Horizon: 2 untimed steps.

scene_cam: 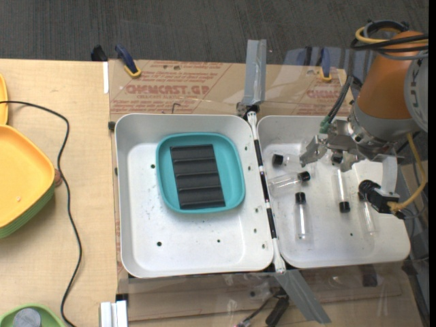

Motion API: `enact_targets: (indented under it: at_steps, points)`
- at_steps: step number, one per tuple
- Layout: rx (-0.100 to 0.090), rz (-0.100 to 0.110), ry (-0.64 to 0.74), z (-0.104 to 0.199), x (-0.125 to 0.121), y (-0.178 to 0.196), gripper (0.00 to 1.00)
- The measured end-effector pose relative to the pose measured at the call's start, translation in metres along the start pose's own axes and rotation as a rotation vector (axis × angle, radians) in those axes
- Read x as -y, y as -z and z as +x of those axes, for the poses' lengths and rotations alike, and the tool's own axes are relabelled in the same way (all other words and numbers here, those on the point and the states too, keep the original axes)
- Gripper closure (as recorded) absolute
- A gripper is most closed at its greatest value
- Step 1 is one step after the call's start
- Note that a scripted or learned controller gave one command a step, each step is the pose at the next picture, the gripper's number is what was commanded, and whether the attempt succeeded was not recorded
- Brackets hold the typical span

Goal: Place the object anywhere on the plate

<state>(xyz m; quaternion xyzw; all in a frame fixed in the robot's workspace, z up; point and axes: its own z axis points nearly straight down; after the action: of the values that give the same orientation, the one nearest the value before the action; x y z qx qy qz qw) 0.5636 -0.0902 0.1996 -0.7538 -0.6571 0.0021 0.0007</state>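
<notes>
Two shallow white bins sit side by side on a wooden bench (68, 251); over the right bin (381, 247) hangs the grey arm's two-finger gripper (334, 157) (open or shut, it cannot be told); just beside it lie clear black-capped plastic vials (300, 213); well apart, the left bin (136, 237) holds the teal rounded-square plate (235, 176) bearing a black ridged insert (197, 176).

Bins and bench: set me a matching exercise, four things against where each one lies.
Things:
1. teal plate
2. clear vials
3. yellow dish
4. gripper

Places:
A. on the wooden bench, at the left edge
B. lying in the right bin
C. above the right bin's upper part
D. in the left bin

Pairs: 1-D, 2-B, 3-A, 4-C
</notes>
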Motion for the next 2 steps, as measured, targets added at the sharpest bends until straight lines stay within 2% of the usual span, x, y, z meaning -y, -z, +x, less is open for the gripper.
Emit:
enact_targets:
  at_steps: [1,2]
  points:
    - [0.0,-0.002,-0.012,-0.079,0.008,0.067,0.0]
    - [0.0,-0.002,-0.066,-0.117,0.036,0.178,0.0]
